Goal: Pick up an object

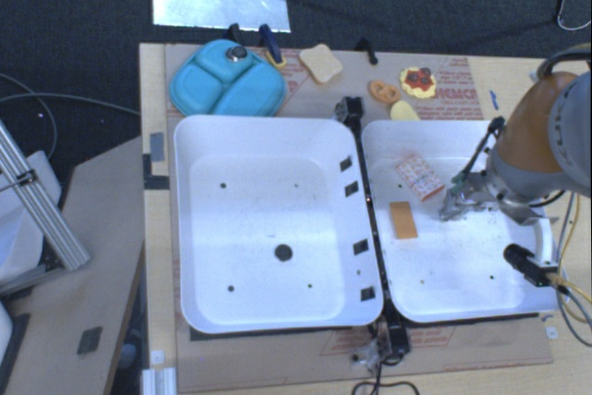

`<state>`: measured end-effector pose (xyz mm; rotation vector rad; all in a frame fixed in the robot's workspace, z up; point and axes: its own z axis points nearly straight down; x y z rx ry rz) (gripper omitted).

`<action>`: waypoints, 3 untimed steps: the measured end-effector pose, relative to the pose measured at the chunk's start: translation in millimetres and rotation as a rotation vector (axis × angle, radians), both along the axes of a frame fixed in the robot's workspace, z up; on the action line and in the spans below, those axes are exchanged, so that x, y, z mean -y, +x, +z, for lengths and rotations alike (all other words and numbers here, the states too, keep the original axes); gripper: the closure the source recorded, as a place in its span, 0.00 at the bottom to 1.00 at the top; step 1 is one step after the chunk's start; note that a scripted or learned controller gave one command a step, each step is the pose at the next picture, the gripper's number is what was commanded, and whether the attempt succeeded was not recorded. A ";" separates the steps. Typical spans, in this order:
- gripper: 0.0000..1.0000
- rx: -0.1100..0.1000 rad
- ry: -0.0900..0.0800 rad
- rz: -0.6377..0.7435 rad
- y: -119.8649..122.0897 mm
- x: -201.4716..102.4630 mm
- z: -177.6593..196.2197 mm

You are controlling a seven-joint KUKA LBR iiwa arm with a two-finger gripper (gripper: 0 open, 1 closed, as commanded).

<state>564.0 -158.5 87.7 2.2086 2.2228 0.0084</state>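
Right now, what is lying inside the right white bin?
Inside the right bin lie an orange flat block and a small patterned packet. The gripper hangs over the bin floor beside them. The arm covers the bin's far right part.

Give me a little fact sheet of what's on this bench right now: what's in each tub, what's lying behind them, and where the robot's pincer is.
left bin: one small dark round object
right bin: orange flat block, patterned packet
pincer: low in the right bin, right of both items
behind the bins: blue divided tray, toast slice, pretzel, small pizza toy
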 end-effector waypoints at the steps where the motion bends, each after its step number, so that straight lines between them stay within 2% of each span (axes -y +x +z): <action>1: 1.00 -0.010 0.004 0.000 -69.3 -55.6 43.8; 2: 1.00 -0.005 0.007 -0.007 -60.8 9.8 -2.1; 3: 1.00 0.004 0.004 -0.004 -72.6 47.3 1.4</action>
